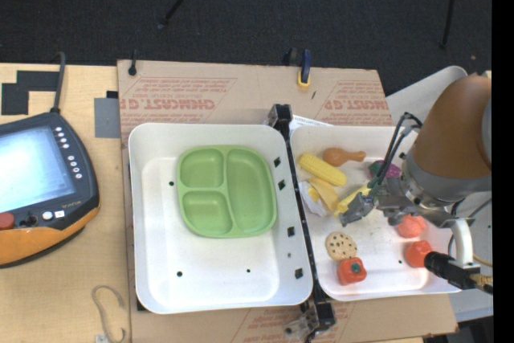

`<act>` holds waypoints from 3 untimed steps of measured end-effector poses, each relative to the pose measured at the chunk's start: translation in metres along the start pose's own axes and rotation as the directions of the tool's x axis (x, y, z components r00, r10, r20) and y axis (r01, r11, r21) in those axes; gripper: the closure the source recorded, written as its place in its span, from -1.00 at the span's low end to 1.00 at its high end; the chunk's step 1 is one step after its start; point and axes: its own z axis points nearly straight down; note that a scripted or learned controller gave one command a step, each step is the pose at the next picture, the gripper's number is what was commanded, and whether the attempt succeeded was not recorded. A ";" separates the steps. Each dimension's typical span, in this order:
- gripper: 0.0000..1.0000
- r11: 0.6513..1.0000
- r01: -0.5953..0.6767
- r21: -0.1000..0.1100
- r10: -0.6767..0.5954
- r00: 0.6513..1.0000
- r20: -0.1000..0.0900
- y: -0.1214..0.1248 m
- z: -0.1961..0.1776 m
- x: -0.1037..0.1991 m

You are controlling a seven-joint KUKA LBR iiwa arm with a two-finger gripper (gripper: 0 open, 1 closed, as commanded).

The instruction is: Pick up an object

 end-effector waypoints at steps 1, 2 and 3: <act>-1.00 1.000 0.001 -0.009 -0.001 1.000 0.002 0.002 -0.004 0.000; -1.00 1.000 0.003 -0.002 -0.003 1.000 -0.001 -0.008 0.050 0.005; -1.00 1.000 0.003 -0.002 -0.003 1.000 -0.001 -0.009 0.106 0.007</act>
